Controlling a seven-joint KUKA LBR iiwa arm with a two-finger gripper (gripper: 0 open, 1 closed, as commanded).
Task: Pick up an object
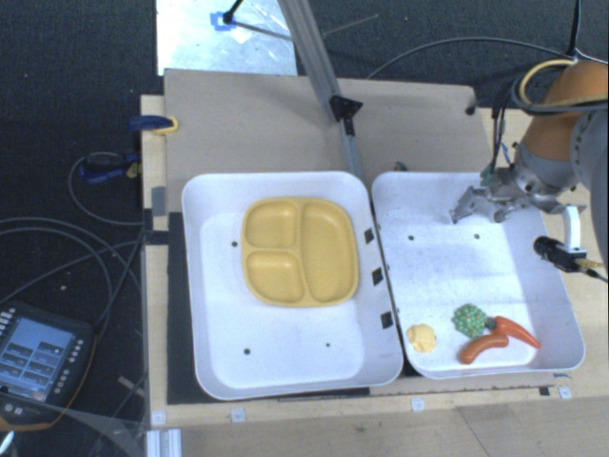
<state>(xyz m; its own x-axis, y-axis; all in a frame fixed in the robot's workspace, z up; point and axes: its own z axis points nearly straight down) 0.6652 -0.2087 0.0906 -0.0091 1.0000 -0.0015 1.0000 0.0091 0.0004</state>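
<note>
Three toys bunched at right bin's near edge, far from gripper with fingers spread, empty; risked grabbing two or none.

Claw over R bin, toys near front.

Bench, tan-surfaced, seen from above at a slant. Two shallow white bins rest directly on it side by side, their inner edges touching: the left bin and the right bin. A blue-and-yellow clamp grips the bench's far-left edge.
</note>
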